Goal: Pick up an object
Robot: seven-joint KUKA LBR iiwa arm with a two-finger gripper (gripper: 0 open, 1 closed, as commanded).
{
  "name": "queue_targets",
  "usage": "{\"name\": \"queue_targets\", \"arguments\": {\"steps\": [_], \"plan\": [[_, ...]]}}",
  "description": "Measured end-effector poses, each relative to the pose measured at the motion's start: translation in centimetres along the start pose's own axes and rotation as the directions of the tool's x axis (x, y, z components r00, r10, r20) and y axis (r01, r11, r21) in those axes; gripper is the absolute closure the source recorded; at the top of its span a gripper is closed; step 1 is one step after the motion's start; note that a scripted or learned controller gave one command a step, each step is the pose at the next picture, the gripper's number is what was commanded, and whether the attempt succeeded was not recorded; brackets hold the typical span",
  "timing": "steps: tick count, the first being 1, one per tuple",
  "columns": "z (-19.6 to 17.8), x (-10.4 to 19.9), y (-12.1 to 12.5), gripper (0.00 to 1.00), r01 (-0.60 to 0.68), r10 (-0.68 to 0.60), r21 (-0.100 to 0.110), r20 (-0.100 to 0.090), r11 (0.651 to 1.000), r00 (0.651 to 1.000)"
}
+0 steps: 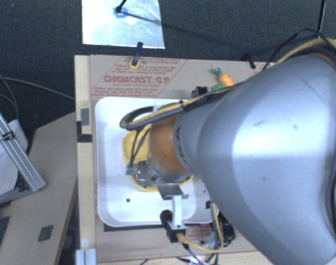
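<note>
A yellow object (129, 147) lies in the left white bin (110, 164), mostly covered by the arm. Its rim shows to the left of the wrist and again below it. My gripper (150, 174) hangs straight down over this yellow object, under the orange band (165, 142). The wrist and its cables hide the tips. The large grey arm (267, 164) covers the right side of the bench.
A small orange and green item (223, 80) lies on the brown board (151, 73) behind the bins. A blue and yellow piece (136, 56) sits at the board's far edge. A silver sheet (122, 15) lies beyond. An aluminium frame (13, 148) stands at the left.
</note>
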State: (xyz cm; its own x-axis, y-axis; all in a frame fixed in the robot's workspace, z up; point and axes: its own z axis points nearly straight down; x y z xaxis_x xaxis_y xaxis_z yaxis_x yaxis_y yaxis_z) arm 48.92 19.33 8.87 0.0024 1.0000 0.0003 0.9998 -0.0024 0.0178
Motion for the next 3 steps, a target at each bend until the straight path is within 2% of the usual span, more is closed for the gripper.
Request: {"name": "queue_targets", "arguments": {"steps": [1,2,3], "plan": [[0.2,-1.4,6.0,1.0,0.004,-0.004,0.023,-0.006,1.0,1.0],[0.3,-2.5,9.0,1.0,0.014,-0.014,0.024,-0.017,1.0,1.0],[1.0,-1.6,14.4,1.0,0.009,-0.005,0.171,-0.02,0.985,1.0]]}}
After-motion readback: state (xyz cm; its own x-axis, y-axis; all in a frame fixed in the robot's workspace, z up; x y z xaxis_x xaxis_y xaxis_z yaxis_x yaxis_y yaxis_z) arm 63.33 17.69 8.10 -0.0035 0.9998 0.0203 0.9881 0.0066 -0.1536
